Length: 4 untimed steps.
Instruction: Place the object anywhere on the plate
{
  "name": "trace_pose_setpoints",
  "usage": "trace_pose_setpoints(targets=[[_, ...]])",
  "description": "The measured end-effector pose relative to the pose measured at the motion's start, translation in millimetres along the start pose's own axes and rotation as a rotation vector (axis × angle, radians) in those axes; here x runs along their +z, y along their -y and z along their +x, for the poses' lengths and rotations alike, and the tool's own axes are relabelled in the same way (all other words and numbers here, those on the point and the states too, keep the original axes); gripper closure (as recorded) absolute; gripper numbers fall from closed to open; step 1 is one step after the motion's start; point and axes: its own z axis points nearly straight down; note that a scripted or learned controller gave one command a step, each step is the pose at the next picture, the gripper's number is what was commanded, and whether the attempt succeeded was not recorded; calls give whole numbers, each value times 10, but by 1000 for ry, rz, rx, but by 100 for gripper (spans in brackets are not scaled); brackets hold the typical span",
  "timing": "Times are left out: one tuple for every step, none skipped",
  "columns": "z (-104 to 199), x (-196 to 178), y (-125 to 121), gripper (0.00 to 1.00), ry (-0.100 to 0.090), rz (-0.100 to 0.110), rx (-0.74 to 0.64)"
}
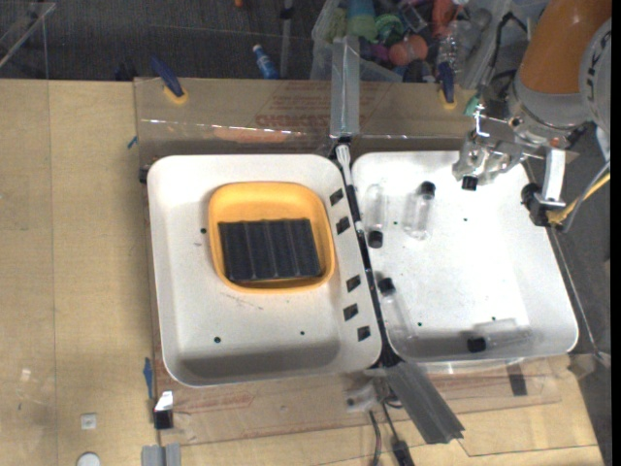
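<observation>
Orange plate (269, 199) holds a dark ridged object (269, 249); end effector (473, 171) grip state unclear

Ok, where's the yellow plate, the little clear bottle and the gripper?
Plate (221, 202): camera view, bare yellow rim.
Bottle (419, 212): camera view, clear body.
Gripper (473, 171): camera view, between fingertips.

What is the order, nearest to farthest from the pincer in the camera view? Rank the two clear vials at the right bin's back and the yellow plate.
1. Clear vial, in the right bin's back middle, nearest to the pincer.
2. Second clear vial, beside the divider between the bins.
3. Yellow plate, in the left bin, farthest.
</observation>
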Motion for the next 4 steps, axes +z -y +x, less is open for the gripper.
trace_pose_setpoints(targets=[[119,-233,33,100,1,-3,-94],[100,50,31,100,-1,4,-230],[236,-148,63,100,0,-2,-278],[411,45,115,100,-1,3,-429]])
